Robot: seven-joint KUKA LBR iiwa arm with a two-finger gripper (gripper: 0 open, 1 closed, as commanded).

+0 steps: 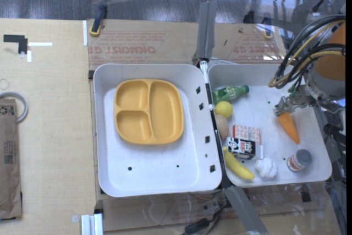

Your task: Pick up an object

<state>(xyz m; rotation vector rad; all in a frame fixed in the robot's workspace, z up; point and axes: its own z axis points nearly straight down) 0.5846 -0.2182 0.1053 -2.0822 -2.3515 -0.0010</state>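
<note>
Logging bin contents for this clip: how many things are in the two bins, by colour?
Yellow: 3, the tray, lemon, banana
Green: 1, bottle
Orange: 1, carrot
Red and white: 2, carton, can
Black and white: 1, box
White: 1, lump
Total: 9

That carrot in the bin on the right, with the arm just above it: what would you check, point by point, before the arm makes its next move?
1. Carrot in reach of the tool: ok, its top end lies right under the tool.
2. Carrot free of neighbours: ok, the small can lies apart from its tip.
3. Carrot between the tool's fingers: cannot tell, the arm's body and cables hide them.
4. Carrot lying flat on the right bin floor: ok.
5. Room to lift: ok, the green bottle, lemon and banana sit on the bin's far side.
</note>
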